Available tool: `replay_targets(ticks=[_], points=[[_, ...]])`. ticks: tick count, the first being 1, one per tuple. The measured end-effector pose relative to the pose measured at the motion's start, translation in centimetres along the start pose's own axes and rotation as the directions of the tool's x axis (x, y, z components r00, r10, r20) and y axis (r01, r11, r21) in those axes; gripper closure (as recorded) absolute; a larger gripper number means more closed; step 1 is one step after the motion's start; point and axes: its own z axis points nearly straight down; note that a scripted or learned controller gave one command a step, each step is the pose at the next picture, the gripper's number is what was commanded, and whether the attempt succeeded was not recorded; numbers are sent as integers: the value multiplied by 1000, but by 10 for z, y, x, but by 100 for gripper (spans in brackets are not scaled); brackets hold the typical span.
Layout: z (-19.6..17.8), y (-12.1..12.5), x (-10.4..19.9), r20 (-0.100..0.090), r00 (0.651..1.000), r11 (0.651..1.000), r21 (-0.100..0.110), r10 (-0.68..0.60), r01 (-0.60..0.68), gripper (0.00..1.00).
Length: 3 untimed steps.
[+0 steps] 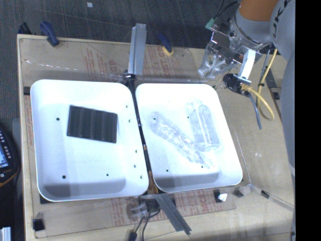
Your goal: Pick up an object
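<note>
A dark grey ribbed rectangular pad (93, 124) lies flat in the left bin (45, 185). Two clear plastic bottles lie in the right bin (228, 177): one (203, 126) runs lengthwise at the right, the other (173, 134) slants across the middle, and their lower ends meet. My gripper (212, 68) hangs above the far right corner of the right bin, over its back rim. Its translucent fingers (206, 67) point down and nothing shows between them.
A metal bar (136, 49) rises at the back between the bins. Blue clamps (49, 34) grip the board's far edge. Yellow and black cables (261, 97) hang from the wrist at the right. A black device (5, 154) sits at the left edge.
</note>
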Motion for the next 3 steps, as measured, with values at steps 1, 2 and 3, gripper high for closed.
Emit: replay_targets(ticks=[1, 2, 3], points=[[-9, 0, 2, 0, 1000, 1000, 1, -9, 9, 100], [25, -33, -28, 5, 959, 959, 6, 283, -283, 100], [9, -79, -41, 4, 892, 892, 3, 452, -452, 100]])
